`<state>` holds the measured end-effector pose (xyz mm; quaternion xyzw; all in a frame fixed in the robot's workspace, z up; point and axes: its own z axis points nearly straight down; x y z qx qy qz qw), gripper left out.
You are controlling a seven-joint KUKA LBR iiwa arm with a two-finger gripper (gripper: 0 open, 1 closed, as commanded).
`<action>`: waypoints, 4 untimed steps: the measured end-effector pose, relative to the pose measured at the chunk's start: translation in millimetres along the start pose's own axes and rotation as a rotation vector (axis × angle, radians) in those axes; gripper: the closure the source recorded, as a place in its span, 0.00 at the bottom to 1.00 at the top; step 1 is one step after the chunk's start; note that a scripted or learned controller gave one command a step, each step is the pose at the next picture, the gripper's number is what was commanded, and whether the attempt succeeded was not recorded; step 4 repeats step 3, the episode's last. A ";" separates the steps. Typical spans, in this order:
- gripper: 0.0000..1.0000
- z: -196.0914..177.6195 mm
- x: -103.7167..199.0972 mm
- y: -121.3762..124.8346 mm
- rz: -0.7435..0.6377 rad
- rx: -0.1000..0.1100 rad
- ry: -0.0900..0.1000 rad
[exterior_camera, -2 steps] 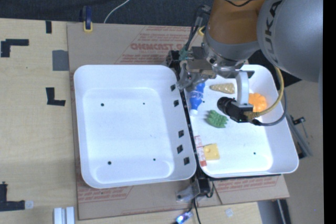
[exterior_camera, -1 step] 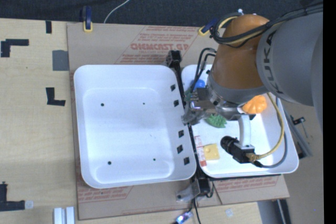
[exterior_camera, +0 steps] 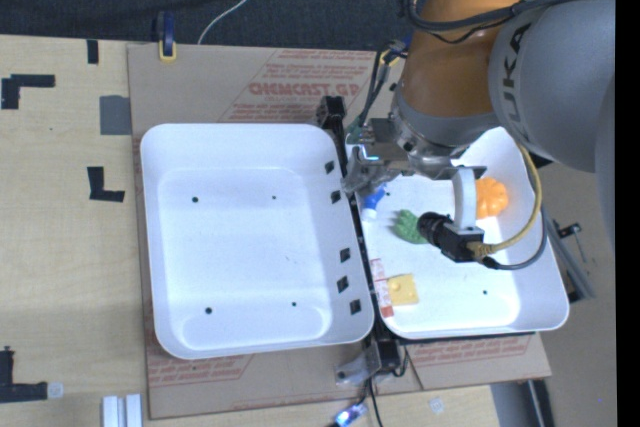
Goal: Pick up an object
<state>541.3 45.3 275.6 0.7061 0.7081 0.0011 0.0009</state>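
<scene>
My gripper hangs under the orange wrist band at the left wall of the right bin. Just below it lies a small blue object, partly covered by the gripper. A green object sits near the bin's middle. By the right wall, half behind the arm's white bracket, is an orange object. Toward the front left corner lies a yellow block.
The left bin stands beside the right one, with a row of black clips along their shared wall. A black fitting with a yellow cable hangs off the arm next to the green object. Both bins rest on a cardboard sheet.
</scene>
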 end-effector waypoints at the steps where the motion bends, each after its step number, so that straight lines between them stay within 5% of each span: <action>1: 1.00 -24.8 21.8 -14.0 -0.001 0.003 0.001; 2: 1.00 -77.8 56.1 -31.3 -0.004 0.000 0.002; 3: 1.00 -185.5 34.9 -57.5 0.001 -0.008 0.002; 4: 1.00 -185.5 34.9 -57.5 0.001 -0.008 0.002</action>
